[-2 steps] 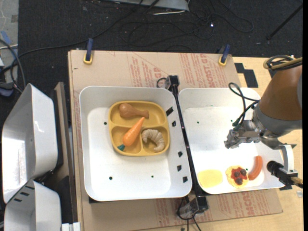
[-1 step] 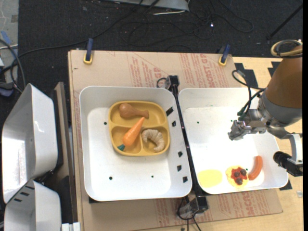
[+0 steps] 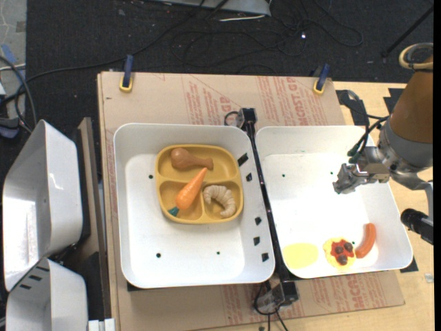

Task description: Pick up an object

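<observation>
Over the right bin [image 3: 386, 178], upper-right area, the gripper [image 3: 344, 181] hangs off the grey arm [image 3: 406, 126] coming in from the right. Fingers too small and dark to read: cannot tell the opening, and nothing visible between them.

Pickable objects in the right bin, all along the near edge, well apart from the gripper:
- toy sausage [image 3: 366, 241], orange-red, tilted, near the right corner
- small pizza slice [image 3: 340, 250] with red toppings, just beside the sausage
- flat yellow disc [image 3: 301, 255], left of the pizza slice

Left bin [image 3: 138, 205] holds a yellow divided plate [image 3: 164, 195]:
- toy drumstick [image 3: 191, 160] in the top compartment
- toy carrot [image 3: 191, 189] lying across the divider into the lower-left compartment
- pale shrimp [image 3: 222, 198] in the lower-right compartment
</observation>
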